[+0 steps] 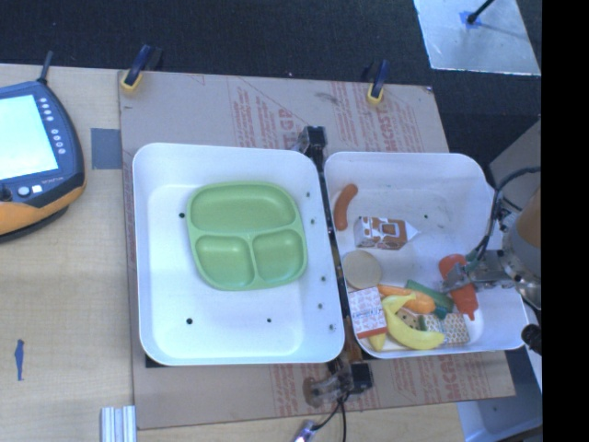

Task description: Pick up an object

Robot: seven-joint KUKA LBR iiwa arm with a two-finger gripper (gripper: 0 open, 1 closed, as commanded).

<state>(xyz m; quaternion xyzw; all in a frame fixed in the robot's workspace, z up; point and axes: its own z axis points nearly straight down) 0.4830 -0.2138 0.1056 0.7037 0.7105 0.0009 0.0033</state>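
The right bin point(405, 168) holds several toy foods. An orange-brown sausage point(344, 206) lies near its left wall, with a brown and white carton point(380, 233) to the right of it. Below them sit a tan round disc point(362, 269), a red and white box point(366, 311), a yellow banana point(411, 331) and an orange carrot point(409, 293). A red piece point(452, 265) and another red piece point(465, 300) lie by the right side. My gripper point(472, 275) is low in the bin's right part, right between those two red pieces.
The left bin point(156, 247) bears a green divided plate point(247, 235). A tablet-like controller point(32, 159) lies on the bench at far left. Clamps point(136, 70) hold the board at the back. The arm point(520, 233) comes in over the right bin's right rim.
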